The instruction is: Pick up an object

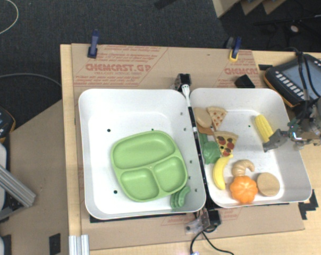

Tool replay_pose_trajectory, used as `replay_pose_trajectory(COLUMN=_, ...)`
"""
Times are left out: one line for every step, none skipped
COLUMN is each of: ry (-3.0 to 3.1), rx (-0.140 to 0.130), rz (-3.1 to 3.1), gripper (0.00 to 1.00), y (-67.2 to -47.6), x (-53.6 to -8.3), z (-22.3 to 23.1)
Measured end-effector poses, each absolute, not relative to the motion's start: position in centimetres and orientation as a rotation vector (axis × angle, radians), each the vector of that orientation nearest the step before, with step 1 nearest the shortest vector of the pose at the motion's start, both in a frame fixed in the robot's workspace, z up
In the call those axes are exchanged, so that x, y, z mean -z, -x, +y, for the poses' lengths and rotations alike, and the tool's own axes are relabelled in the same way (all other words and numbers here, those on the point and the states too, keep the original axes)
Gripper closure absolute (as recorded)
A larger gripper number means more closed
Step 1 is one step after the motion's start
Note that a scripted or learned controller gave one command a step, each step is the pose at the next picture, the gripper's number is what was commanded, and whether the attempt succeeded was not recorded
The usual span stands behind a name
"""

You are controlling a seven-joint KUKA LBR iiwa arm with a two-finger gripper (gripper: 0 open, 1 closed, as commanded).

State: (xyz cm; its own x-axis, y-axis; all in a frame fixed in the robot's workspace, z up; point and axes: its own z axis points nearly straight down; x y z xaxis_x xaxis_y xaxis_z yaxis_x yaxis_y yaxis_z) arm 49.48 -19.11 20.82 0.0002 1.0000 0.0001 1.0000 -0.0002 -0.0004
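Two white bins sit side by side on the counter (150, 62). The left bin (96, 116) holds a green divided plate (149, 165) near its middle, with a small green ridged piece (179, 197) just beside the plate at its five o'clock, against the bin's near wall.

The right bin (240, 100) carries the toy food. A pizza slice (218, 117) lies at about eleven o'clock in the bin, touching a brown bread-like piece (203, 122) on its nine o'clock side. Below them sits a second pizza slice (226, 142), next to a green leafy piece (209, 150) hard against the dividing wall. A banana (219, 173) lies at about seven o'clock, with an orange (243, 189) at six o'clock, a croissant (242, 167) touching the orange at its twelve o'clock, and a round tan cookie (268, 184) just beside the orange at three o'clock. A corn cob (263, 127) lies apart from the rest, toward two o'clock.

The hand (273, 141) reaches in over the bin's three o'clock rim, low and just beside the corn cob's lower end. Nothing shows between its fingers, and how far they are parted I cannot tell.
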Motion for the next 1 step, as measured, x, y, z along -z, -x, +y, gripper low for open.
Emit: replay_pose_trajectory(ry=2.21, rx=-0.002, rz=-2.221, gripper=0.0, y=-47.94, x=-12.3, z=-10.87)
